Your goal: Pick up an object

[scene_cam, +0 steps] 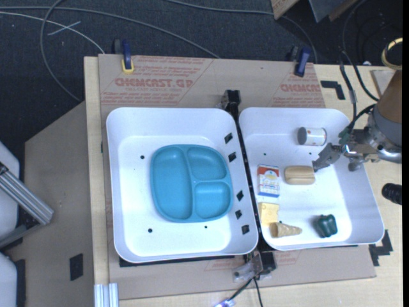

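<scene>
Overhead: gripper low over the right bin, objects resting on its floor

Looking down at a slant, we see two shallow white bins side by side on a brown board. Within the left white bin (pixel 121 171) lies a blue plastic divided plate (pixel 190 183), roughly centred, with three compartments.

Over in the right white bin (pixel 358 197) we count several small things. A small white-and-grey cylindrical can (pixel 312 135) lies on its side near the far wall. Nearer the middle rests a tan oblong bread-like piece (pixel 299 175), and just to its left a small white and red printed carton (pixel 268 181) lies flat. Below the carton sits a yellow flat cheese-like slab (pixel 269 212), touching a pale cone-shaped piece (pixel 285 230) near the front wall. A dark green rounded lump (pixel 326 225) sits apart, toward the front right corner.

Reaching in from the right, the grey arm brings its two-finger gripper (pixel 327 155) above the bin, between the can and the tan piece. We see nothing between its fingers (pixel 321 159), and we cannot tell whether they are spread or closed.
</scene>
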